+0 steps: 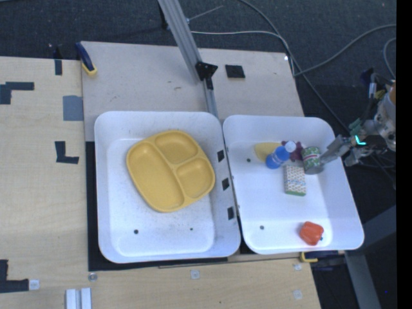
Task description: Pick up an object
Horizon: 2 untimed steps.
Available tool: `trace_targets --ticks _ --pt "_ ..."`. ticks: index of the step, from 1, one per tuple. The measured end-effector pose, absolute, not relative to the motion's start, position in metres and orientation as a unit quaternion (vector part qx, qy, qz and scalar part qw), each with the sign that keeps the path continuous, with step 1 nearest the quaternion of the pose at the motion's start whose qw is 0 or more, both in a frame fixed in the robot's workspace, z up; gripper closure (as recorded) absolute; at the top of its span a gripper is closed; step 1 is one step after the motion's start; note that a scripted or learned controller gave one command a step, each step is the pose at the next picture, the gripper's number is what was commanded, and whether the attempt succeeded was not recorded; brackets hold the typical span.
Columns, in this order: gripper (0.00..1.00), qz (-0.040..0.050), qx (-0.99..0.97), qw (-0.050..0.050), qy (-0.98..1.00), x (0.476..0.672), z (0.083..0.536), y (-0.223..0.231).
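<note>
In the right bin [335, 227] lie several small objects. A yellow piece [262, 150] and a blue bottle [279, 156] with a white cap sit at the back. Beside them is a green and white can [310, 154]. A speckled green box [295, 180] lies just in front, and a red object [311, 232] rests near the front right corner. My gripper [320, 162] reaches in over the bin's right rim, low and right against the can's right side. Whether it holds anything is not visible.
The left bin [116, 237] holds a yellow divided plate [170, 170]. A metal pole [182, 31] slants up from between the bins at the back. Cables run over the dark floor behind and to the right.
</note>
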<state>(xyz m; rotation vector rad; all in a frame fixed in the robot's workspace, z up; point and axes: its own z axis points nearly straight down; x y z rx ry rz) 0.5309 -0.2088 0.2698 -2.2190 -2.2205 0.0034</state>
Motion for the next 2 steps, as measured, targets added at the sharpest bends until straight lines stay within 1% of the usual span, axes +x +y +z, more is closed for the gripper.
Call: trace_targets --ticks 1,2 --pt "0.0 0.0006 -0.707 0.0 -0.707 0.531 0.271 -0.209" --pt "0.0 0.0019 -0.707 0.002 -0.707 0.539 0.218 -0.214"
